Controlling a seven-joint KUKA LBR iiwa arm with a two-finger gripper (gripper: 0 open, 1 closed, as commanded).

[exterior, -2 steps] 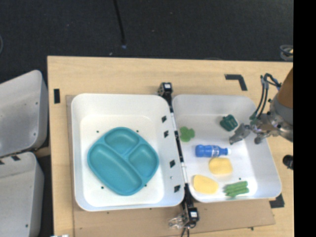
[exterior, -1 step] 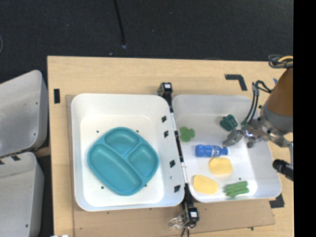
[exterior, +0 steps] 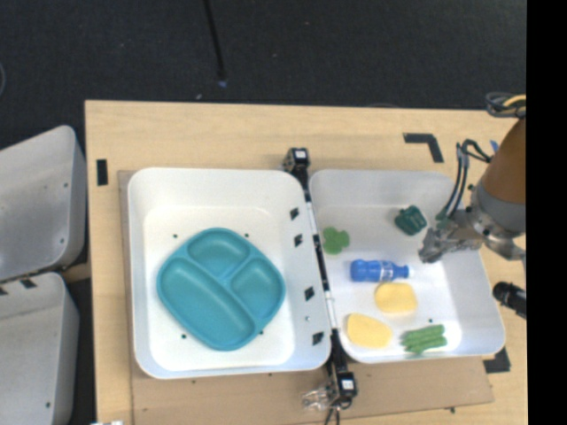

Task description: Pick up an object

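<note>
White plastic forms the left bin (exterior: 142,237), and a teal divided plate (exterior: 221,288) lies flat in it, nearer its front-left part, with three compartments facing up. The right bin (exterior: 372,184) sits just beside it, the two joined along their shared edge by black clips. Near that shared edge, in the right bin's left part, lies a small green toy (exterior: 335,239). Toward the bin's middle a blue bottle (exterior: 377,271) with a white cap lies on its side, cap pointing right. Just in front of it rests a yellow rounded piece (exterior: 395,298), and nearer the front-left corner a second, paler yellow piece (exterior: 368,331). A green ridged vegetable-like toy (exterior: 423,339) lies along the front edge, close to the front-right corner. Toward the back right lies a dark green block (exterior: 409,220). The gripper (exterior: 436,246) hangs over the bin's right part, near that block but apart from it; nothing is visible between its tips.
</note>
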